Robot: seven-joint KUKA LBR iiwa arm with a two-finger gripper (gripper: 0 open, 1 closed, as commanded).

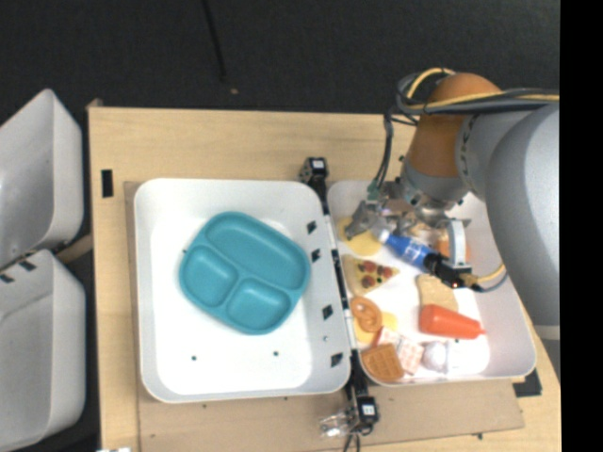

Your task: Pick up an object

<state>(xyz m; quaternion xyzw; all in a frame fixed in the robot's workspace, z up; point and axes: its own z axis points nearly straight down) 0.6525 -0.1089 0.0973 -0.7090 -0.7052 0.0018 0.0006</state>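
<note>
- Over on the right side of the bench, the gripper (412, 217) hangs low at the far end of the right bin (513, 347), close over a blue bottle (408, 249). From this angle I honestly can't tell if it's wide, narrow or gripping anything, so I wouldn't call the bottle "held".
- The bottle looks like the likeliest target to me. It lies on its side at a slant, and it's round and slick-looking. My guess is that a slightly off-centre squeeze would make it roll or squirt out sideways.
- It's crowded in there. A yellow piece (363, 244) and a pizza slice (372, 273) sit just beside the bottle, and a bread slice (436, 293) is near its other end. The gripper could pinch a neighbour by mistake, or shove stuff around and grab nothing.
- The gripper is working near the bin's far wall, so bumping the rim on the way down seems possible.
- The carrot (450, 323), pretzel (366, 315) and waffle (382, 362) are bunched toward the near end. A dropped bottle could bounce into that pile and end up half buried.
- The left bin (160, 347) with the teal plate (245, 271) is well apart from all this, so I see no risk there.
</note>
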